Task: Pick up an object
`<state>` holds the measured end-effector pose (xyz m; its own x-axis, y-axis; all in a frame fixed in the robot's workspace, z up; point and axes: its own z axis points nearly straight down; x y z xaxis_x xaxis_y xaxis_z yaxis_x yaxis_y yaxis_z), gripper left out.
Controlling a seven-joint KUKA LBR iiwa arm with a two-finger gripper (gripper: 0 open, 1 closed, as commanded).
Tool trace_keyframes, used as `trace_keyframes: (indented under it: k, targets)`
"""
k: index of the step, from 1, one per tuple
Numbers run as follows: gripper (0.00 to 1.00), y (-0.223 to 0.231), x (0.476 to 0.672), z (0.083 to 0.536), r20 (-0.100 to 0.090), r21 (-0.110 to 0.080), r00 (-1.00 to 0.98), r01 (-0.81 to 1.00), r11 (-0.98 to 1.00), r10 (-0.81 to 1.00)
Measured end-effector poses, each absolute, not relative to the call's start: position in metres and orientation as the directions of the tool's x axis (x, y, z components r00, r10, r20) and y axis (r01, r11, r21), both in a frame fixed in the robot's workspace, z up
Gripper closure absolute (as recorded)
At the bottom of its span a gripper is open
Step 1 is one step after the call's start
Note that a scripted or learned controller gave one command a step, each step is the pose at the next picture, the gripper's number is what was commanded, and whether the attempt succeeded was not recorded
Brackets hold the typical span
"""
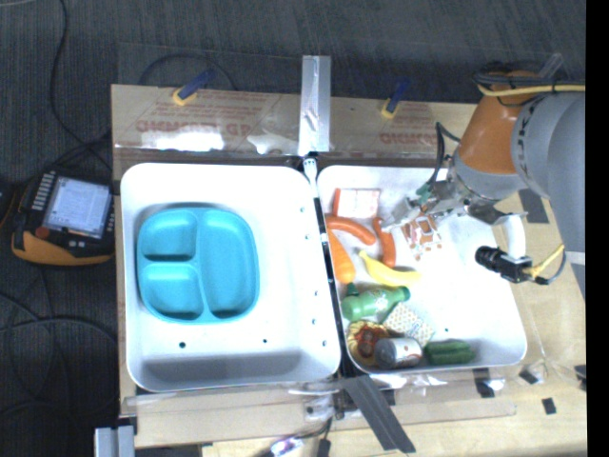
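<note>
The jaws [425, 219], opening impossible to tell, hang over the right bin [495, 303], near a banana [385, 270], green bottle [373, 302] and can [397, 351].

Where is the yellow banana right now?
The banana lies in the right bin, near its left side, just above the green bottle and below the orange carrot.
</note>
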<state>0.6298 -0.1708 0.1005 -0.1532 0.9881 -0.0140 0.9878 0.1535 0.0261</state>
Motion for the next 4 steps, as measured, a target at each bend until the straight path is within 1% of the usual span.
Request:
trace_keyframes:
  k: [1,2,3,4]
  targets:
    - [0.00,-0.114,0.641,0.101,-0.012,0.030,-0.182,0.983,0.182,0.983]
    - [0.00,-0.140,0.617,0.139,-0.002,-0.001,-0.263,0.965,0.263,0.965]
    - [0.00,-0.175,0.640,0.095,0.001,0.013,-0.095,0.995,0.095,0.996]
    - [1.00,-0.173,0.640,0.105,0.002,0.008,-0.098,0.995,0.098,0.995]
